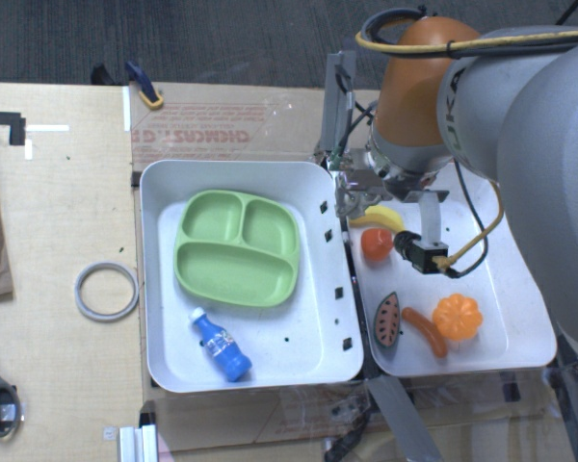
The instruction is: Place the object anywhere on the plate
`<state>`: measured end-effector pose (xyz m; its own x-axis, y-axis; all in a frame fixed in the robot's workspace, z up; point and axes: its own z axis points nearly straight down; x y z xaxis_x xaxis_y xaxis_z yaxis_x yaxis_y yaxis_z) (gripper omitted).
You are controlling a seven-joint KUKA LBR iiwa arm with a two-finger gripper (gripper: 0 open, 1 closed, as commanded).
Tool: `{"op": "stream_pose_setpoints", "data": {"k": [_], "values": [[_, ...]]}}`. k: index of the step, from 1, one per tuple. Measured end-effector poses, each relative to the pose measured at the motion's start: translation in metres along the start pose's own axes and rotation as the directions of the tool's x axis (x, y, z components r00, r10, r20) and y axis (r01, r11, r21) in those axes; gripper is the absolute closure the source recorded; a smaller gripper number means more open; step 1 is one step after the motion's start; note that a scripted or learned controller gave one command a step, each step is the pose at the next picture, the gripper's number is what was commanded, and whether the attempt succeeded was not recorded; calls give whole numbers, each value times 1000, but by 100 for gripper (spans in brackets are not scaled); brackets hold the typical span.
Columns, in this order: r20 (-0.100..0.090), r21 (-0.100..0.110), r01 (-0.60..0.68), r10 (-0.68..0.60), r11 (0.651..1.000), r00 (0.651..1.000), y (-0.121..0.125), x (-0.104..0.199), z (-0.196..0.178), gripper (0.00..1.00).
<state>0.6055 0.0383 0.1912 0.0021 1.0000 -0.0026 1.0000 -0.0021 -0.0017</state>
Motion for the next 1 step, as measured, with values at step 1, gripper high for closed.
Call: {"op": "stream_pose_setpoints", "data": {"k": [1], "values": [[0,0,4,-4,1000,1000,52,54,0,100]]}}
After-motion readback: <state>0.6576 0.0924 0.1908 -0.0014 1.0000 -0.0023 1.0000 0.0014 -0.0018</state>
